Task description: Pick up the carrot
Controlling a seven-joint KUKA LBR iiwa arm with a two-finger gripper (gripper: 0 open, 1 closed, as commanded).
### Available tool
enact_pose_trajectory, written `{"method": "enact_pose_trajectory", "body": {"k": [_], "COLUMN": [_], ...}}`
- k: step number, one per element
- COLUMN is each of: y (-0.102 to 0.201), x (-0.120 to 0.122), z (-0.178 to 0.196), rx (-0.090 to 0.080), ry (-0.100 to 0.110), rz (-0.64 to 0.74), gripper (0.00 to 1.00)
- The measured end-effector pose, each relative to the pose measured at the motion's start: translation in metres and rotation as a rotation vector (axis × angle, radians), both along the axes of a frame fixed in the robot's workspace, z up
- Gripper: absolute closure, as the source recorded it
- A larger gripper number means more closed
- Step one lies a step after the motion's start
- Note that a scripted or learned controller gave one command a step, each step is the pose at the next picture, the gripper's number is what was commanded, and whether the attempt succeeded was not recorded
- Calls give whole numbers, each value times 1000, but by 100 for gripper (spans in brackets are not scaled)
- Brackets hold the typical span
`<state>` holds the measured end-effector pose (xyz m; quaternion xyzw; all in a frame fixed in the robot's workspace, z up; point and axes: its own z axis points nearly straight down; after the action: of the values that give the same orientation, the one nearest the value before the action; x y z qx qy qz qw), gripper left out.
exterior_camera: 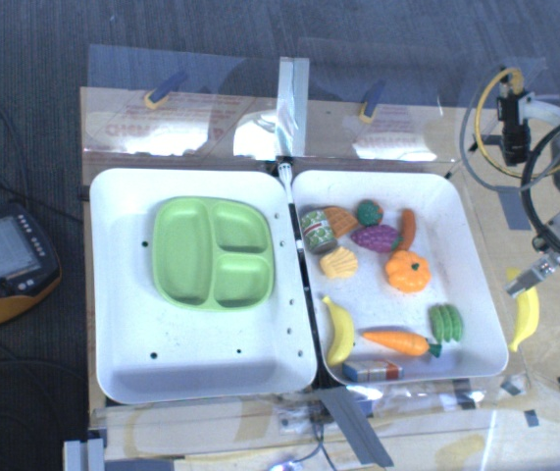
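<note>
Two white bins sit side by side in the middle of the frame. The left bin holds a green tray with three compartments, lying toward its upper half. The right bin holds a scatter of toy food. The carrot lies in the lower part of this bin, nearly level, its orange tip pointing left and its green top at the right end. A banana curves just left of the tip, and a small box lies just below the carrot against the bin's lower wall. A ridged green piece sits just above the carrot's leafy end. Higher up are a pumpkin, purple grapes, a slim red-orange piece, a round green piece, a can, a brown piece and a pale yellow ridged piece. A second banana lies outside the right bin, at the right edge of the frame. Yellow cables loop in the upper right, and a handheld pendant rests on the floor at far left.
</note>
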<state>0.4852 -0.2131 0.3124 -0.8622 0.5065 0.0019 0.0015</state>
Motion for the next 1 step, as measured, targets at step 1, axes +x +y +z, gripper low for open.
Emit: {"method": "enact_pose_trajectory", "body": {"k": [1], "y": [2], "x": [1], "z": [8], "rx": [5], "ry": [1], "rz": [-2], "gripper": [100]}}
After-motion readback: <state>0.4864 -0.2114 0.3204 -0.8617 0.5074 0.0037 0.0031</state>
